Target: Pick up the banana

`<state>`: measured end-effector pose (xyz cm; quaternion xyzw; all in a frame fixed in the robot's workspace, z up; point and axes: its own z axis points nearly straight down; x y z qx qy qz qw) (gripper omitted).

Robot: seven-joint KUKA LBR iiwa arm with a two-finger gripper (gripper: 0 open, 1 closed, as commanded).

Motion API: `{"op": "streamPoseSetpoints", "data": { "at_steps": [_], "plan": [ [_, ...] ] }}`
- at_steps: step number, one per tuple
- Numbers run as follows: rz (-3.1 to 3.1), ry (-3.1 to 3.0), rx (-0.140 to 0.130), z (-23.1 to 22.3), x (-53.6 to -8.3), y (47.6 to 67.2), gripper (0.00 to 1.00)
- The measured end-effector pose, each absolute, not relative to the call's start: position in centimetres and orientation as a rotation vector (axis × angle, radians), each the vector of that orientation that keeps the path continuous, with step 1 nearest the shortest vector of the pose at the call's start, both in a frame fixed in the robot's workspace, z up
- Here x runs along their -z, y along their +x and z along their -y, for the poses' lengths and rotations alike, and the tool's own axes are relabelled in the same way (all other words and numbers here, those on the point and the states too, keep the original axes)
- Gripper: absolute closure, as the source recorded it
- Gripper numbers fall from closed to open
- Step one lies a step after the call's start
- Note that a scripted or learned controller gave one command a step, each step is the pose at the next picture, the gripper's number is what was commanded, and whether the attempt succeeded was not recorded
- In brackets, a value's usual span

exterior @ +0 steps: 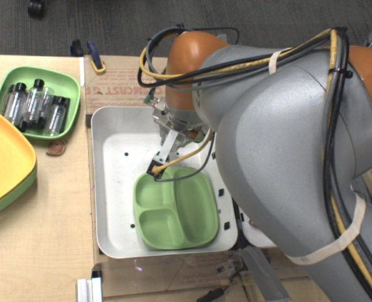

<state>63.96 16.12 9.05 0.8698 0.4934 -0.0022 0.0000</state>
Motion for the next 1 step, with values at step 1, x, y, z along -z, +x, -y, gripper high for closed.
{"op": "streamPoseSetpoints", "data": {
  "at_steps": [1],
  "plan": [
    [-1.653, 2.671, 0.004, -16.79, -13.48, 65.86, 1.00]
  ]
}}
